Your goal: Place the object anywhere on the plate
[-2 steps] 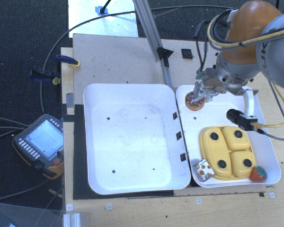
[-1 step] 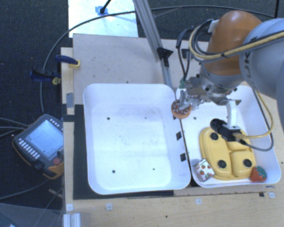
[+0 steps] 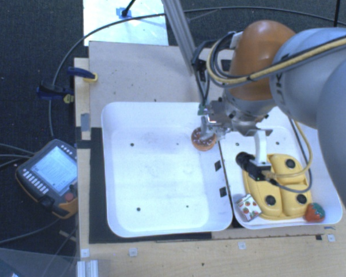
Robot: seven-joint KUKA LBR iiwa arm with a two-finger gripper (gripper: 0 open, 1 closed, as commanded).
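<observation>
A small brown donut (image 3: 204, 139) with a pale frosted top is at the right edge of the left bin (image 3: 155, 178), close to the divide between the bins. My gripper (image 3: 206, 129) reaches straight down onto it, and its narrow fingers are closed on the donut's upper part. The yellow plate (image 3: 279, 186), with dark spots on it, lies in the right bin (image 3: 328, 215), down and to the right of the gripper. The arm's orange band and grey wrist hide the back part of the right bin.
A white cube with red marks (image 3: 248, 206) sits at the plate's front left corner. A red strawberry (image 3: 315, 212) lies at its front right. A black cable end (image 3: 251, 163) hangs over the plate's left side. A teach pendant (image 3: 49, 176) lies left of the bench.
</observation>
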